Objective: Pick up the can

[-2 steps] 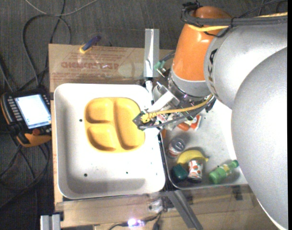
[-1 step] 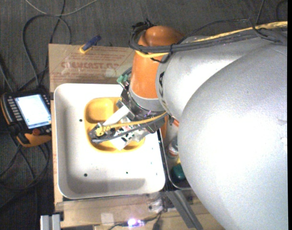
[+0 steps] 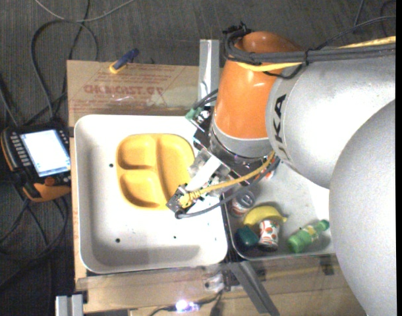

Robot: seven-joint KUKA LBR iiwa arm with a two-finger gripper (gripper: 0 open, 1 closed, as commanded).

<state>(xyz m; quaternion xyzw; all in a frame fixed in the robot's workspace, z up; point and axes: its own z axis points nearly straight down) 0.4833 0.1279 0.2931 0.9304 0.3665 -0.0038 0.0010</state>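
Note:
The can (image 3: 242, 203) stands at the near-left of the right bin (image 3: 280, 254), showing a silver top and a reddish side. The arm's wrist and cables partly cover it. My gripper (image 3: 211, 176) hangs below the orange band, over the divide between the two bins, just left of and above the can. Its bracket reaches out over the right edge of the yellow tray. The wrist hides whatever lies beneath the gripper.
A yellow divided tray (image 3: 145, 170) lies in the left bin (image 3: 95, 242). Beside the can in the right bin are a banana (image 3: 263, 213), a strawberry-print cup (image 3: 269, 234), a green bottle (image 3: 308, 236) and a dark green object (image 3: 247, 237). The arm covers the right bin's far part.

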